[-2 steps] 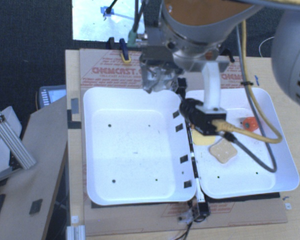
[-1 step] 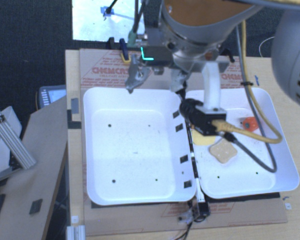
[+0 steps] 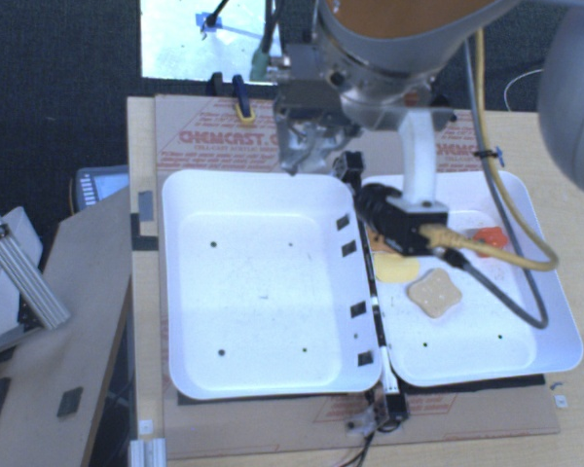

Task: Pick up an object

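Observation:
Three small objects lie in the right bin [image 3: 496, 353]: a tan toast-shaped piece [image 3: 434, 293], a flat yellow piece [image 3: 397, 269] just left of it, and an orange-red piece [image 3: 489, 236] toward the back. My gripper [image 3: 308, 152] hangs over the back rim of the left bin [image 3: 263, 290], well apart from all three objects. Nothing shows between its tips. The arm's wide orange and grey body fills the top of the view and hides the back of the right bin.
A black unit [image 3: 401, 224] with a yellow and a grey cable sits over the back left of the right bin, close to the yellow piece. Black clips [image 3: 355, 278] line the seam between the bins. Brown cardboard [image 3: 214, 134] lies under both bins.

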Robot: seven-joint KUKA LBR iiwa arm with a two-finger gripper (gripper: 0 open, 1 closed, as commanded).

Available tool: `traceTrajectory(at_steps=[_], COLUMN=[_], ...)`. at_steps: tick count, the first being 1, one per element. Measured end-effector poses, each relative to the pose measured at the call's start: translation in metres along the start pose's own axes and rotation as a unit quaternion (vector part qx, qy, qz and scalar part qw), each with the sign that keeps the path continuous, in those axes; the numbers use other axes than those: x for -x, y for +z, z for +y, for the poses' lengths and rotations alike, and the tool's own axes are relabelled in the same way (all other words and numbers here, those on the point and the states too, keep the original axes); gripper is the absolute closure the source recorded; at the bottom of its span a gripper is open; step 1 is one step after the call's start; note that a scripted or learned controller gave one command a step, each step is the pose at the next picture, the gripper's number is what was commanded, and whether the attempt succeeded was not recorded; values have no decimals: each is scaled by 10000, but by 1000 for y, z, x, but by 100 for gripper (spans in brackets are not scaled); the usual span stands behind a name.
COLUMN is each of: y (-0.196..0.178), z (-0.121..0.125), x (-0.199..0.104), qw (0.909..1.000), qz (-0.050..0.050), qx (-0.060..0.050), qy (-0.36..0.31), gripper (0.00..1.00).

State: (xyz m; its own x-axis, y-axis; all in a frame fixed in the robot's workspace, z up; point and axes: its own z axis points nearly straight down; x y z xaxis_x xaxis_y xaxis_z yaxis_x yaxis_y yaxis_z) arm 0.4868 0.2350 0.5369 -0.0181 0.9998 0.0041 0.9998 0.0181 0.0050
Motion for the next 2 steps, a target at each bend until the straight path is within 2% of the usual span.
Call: traceTrajectory(at_steps=[1, 2], y=[1, -11], z=[0, 0], x=[0, -1], qw=[10000, 10000], qz=[-2, 7], qx=[-6, 6], qy=[-9, -34], gripper=[0, 100])
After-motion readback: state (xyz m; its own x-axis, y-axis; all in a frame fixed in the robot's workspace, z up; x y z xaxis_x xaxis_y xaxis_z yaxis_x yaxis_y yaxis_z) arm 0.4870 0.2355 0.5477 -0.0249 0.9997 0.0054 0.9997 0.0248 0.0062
